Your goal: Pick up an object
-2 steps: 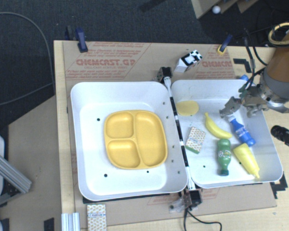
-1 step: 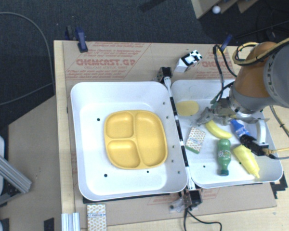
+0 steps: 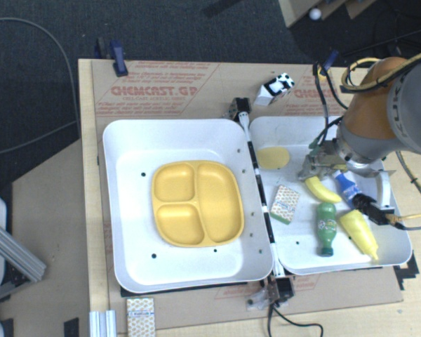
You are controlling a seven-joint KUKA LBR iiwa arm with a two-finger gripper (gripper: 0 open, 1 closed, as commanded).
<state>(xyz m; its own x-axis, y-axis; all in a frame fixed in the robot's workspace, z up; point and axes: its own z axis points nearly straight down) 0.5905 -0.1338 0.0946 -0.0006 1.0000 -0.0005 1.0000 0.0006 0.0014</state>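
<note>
Pincer low in the right bin, its state unclear

Pincer [image 3: 328,166] sits low in the right bin [image 3: 295,255], under the grey arm [image 3: 386,121] with its orange band; whether it is apart, together or clamped on anything cannot be told, since the wrist and cables cover it from above. Just below it lies a small banana [image 3: 321,189], its upper end close to or under the metal parts; contact cannot be made out. Beside the banana, a blue object [image 3: 347,185] is partly hidden by the wrist hardware. Lower in the same bin, a green bottle [image 3: 326,228] lies lengthwise, and a larger yellow piece [image 3: 360,232] rests slantwise next to it, near the right wall. A pale yellow round disc [image 3: 272,158] lies near the bin's upper left corner, and a small patterned packet [image 3: 285,203] sits against the dividing rim. In the left bin [image 3: 126,188] lies a yellow divided plate [image 3: 197,203], well apart from the arm. Both bins rest on a cardboard-covered surface [image 3: 161,83].
</note>
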